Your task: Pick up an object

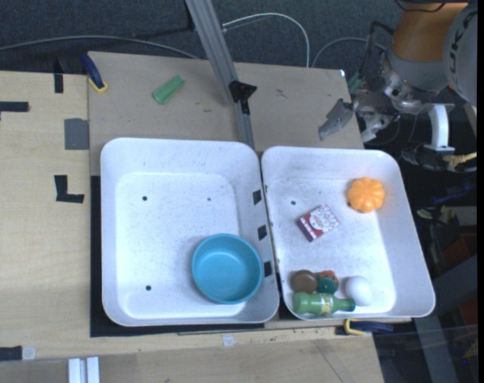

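The right bin (401,238) holds an orange pumpkin-shaped toy (366,194), a small red and white box (318,223), and, at its near edge, a brown piece (304,281), a small orange and teal piece (328,280), a white ball (358,290) and a green bottle (321,303) lying on its side. In the left bin (146,174) sits a blue bowl (226,267). My gripper (352,124) hangs above the far edge of the right bin, open, with nothing between its fingers. It is well apart from every object.
A grey metal pole (218,46) slants over the bench behind the bins and ends at a black clamp (242,92). A green block (168,89) lies on the bench at the far left. Cables run behind the bench.
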`<state>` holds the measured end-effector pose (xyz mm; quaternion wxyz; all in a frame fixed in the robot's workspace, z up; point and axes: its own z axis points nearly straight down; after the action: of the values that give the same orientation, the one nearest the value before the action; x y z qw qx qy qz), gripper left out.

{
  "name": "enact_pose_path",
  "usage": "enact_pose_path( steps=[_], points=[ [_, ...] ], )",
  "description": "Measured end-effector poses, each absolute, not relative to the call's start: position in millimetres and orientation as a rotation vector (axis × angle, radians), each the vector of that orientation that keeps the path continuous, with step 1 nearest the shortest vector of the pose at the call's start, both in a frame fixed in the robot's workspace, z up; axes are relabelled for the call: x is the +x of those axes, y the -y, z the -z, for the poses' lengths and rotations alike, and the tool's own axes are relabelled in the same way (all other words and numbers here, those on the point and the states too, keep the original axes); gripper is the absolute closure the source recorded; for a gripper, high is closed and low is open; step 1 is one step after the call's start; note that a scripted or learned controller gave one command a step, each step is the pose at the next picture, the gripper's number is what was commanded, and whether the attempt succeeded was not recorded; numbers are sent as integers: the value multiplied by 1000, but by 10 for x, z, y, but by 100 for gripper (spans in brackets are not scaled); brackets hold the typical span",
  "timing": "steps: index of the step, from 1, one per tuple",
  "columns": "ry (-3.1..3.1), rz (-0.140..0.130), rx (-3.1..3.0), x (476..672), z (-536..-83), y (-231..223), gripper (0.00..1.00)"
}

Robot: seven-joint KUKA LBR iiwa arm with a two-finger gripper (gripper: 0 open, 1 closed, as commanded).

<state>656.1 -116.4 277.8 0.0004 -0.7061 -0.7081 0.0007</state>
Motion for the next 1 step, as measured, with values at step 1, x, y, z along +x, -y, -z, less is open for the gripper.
enact_pose_path(
  steps=[1],
  points=[
    [2224,-3,-2218,6560,-2778,1164,0]
  ],
)
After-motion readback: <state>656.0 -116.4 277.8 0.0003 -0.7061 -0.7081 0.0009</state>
